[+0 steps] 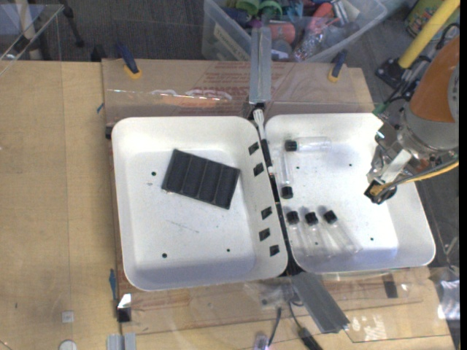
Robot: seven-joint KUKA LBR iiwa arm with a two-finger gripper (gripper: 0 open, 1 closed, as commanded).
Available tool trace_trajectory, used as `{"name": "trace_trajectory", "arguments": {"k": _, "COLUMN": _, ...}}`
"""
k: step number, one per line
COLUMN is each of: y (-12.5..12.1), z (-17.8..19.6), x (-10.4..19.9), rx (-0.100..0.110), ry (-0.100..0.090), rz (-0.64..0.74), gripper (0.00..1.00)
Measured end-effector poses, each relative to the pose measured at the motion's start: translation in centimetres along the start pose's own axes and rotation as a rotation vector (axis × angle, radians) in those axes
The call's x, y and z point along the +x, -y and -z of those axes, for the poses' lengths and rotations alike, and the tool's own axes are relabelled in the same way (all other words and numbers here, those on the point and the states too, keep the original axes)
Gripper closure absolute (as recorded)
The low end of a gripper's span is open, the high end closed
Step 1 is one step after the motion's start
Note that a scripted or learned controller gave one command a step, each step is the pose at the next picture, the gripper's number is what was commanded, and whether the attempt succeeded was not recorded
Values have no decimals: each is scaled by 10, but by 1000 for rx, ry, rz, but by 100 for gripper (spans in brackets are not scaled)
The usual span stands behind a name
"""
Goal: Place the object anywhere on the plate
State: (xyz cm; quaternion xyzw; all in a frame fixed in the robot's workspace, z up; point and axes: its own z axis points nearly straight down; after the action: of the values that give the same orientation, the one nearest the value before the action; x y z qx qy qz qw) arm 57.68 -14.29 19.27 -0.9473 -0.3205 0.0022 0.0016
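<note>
Arm (430,133) at right: grey metal wrist sect., rounded, w/ broad orange band (440,86) just above. Gripper (384,170) body is pale, whitish, boxy, smaller than wrist.

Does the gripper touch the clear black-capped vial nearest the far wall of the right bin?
Apart. The camera view shows bare floor of the white bin between the gripper and the clear black-capped vial.

The grey arm (430,126) leans in from the 3 o'clock edge of the view, its orange band (438,86) uppermost at about 2 o'clock. The wrist tilts down toward 8 o'clock, and the hand (382,172) hangs at its low end, near 3 o'clock
</note>
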Motion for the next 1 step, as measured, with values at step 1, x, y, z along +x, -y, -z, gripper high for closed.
{"name": "trace_trajectory", "arguments": {"k": 1, "y": 15, "z": 56, "x": 14, "rx": -3, "ry": -2, "rz": -209, "gripper": 100}}
